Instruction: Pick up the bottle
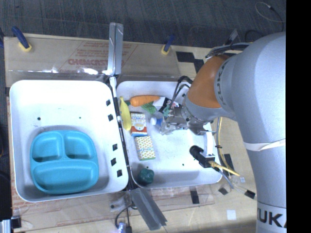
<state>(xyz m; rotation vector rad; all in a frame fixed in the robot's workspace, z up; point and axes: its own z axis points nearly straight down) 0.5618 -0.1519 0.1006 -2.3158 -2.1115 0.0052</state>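
One claw [168, 123] at the bottle [156, 122].
Centre of right bin [175, 153]; looks light, slick plastic, so grip mid-body. Claw's gap: cannot tell.

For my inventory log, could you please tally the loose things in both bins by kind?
Blue divided tray: 1
Carrot: 1
Yellow banana: 1
Small boxes: 2
Dark green round thing: 1
Total: 6, leaving out whatever the gripper hides.
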